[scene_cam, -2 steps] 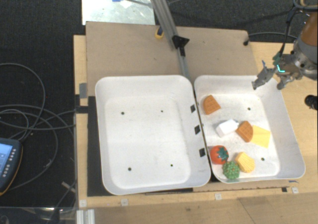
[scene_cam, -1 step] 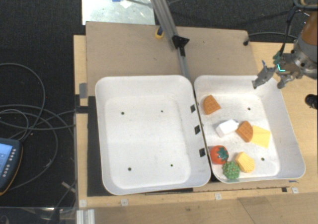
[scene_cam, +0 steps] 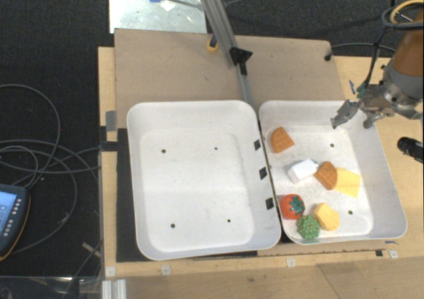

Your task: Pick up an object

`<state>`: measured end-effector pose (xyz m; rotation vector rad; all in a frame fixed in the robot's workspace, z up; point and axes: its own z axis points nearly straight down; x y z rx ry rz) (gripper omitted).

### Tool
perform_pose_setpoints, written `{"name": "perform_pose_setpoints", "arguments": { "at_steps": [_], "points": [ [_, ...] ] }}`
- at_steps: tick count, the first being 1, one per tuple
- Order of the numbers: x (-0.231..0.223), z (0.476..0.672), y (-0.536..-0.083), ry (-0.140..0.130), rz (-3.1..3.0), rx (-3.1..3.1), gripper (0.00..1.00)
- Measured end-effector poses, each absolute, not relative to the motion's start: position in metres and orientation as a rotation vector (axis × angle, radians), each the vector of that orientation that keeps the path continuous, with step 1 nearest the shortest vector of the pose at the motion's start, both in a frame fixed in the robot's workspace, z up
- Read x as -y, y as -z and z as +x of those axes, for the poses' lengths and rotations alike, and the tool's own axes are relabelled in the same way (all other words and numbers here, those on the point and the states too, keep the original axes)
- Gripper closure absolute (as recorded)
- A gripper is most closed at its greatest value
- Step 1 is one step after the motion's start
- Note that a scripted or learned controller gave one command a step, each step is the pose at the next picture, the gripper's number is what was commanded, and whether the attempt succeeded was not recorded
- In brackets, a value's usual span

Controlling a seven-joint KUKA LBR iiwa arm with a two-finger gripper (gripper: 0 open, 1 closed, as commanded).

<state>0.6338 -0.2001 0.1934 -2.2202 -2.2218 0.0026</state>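
The gripper (scene_cam: 354,117) hung over the right bin's (scene_cam: 381,158) far edge, fingers spread, holding nothing. The picture's edge cut off the arm (scene_cam: 405,72).

The grey arm (scene_cam: 405,72) reaches in from the right, its pincer (scene_cam: 354,117) seemingly spread, holding nothing.

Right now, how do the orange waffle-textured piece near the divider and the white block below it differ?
The orange waffle-textured piece is orange with a gridded face; the white block is plain and smooth. The orange waffle-textured piece lies alone, apart from the other items, while the white block sits right beside a brown round piece. Both lie in the right white bin, neither between the fingers of the gripper.
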Motion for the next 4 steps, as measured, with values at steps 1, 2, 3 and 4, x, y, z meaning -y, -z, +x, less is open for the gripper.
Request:
{"name": "perform_pose_setpoints", "arguments": {
  "at_steps": [1, 2, 3, 4],
  "points": [
    [0.197, 0.643, -0.138, -0.002, -2.214, 2.225, 0.00],
    [0.197, 0.643, -0.088, -0.002, -2.214, 2.226, 0.00],
    [0.197, 0.646, -0.103, 0.004, -2.216, 2.235, 1.00],
    [0.203, 0.655, -0.164, 0.007, -2.221, 2.234, 1.00]
  ]
}}
